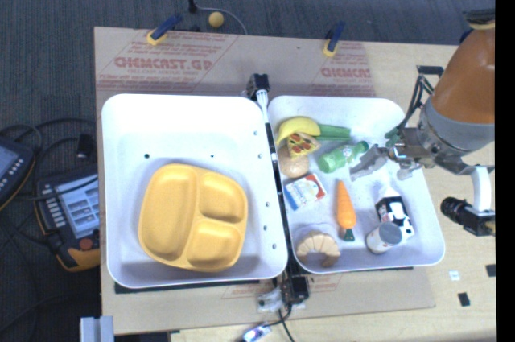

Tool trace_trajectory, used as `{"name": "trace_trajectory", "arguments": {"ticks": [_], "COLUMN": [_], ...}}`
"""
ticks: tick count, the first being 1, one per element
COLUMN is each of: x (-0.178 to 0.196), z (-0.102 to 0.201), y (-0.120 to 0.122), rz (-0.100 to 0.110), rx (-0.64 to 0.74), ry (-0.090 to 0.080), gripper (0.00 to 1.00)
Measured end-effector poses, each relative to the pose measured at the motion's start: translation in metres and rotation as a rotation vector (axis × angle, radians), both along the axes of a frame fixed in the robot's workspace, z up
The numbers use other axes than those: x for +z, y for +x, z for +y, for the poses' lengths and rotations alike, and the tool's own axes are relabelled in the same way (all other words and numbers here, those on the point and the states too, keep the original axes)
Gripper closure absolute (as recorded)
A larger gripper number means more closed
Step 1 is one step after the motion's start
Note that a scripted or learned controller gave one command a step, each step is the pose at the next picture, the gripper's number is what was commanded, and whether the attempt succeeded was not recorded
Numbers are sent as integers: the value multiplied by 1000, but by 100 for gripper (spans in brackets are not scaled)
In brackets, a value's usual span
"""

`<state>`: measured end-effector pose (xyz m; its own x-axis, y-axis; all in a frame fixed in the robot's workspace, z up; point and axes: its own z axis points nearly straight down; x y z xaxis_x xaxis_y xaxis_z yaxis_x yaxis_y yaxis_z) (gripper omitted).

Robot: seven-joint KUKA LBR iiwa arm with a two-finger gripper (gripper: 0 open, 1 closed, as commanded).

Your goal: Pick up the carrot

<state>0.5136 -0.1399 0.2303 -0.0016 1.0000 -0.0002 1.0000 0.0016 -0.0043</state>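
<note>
Camera view, bench: We look down on a brown board with red letters and two shallow white bins side by side.
Left bin (121, 171): We see one thing in it, a yellow plate (193, 215) with three parts. It sits in the middle of this bin.
Right bin (418, 252): We see lots of small things in it.
Carrot (345, 208): It is orange with a green end. It lies flat in the middle of the right bin, with its thin tip toward the back and its green end toward the front. Nothing holds it.
Near the carrot: A little white and red packet (304, 191) lies just to its left. A tan bread roll (319, 247) lies near the front, to its lower left. A small grey can (381, 237) and a black and white thing (394, 212) lie to its right.
Back of the right bin: We see a yellow banana (296, 125), a slice of pizza (299, 144), and a green bottle (341, 155) lying on its side.
Arm: It is grey with a big orange part, and it comes in from the right.
Claw (376, 161): It is over the right bin, up and to the right of the carrot, near the green bottle. Its fingers look spread apart. We see nothing between them. It is not touching the carrot.
</note>
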Motion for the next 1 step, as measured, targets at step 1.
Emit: {"name": "trace_trajectory", "arguments": {"ticks": [1], "x": [-140], "z": [7], "y": [-5], "rz": [-16], "rx": [105], "ry": [-3], "gripper": [0]}}
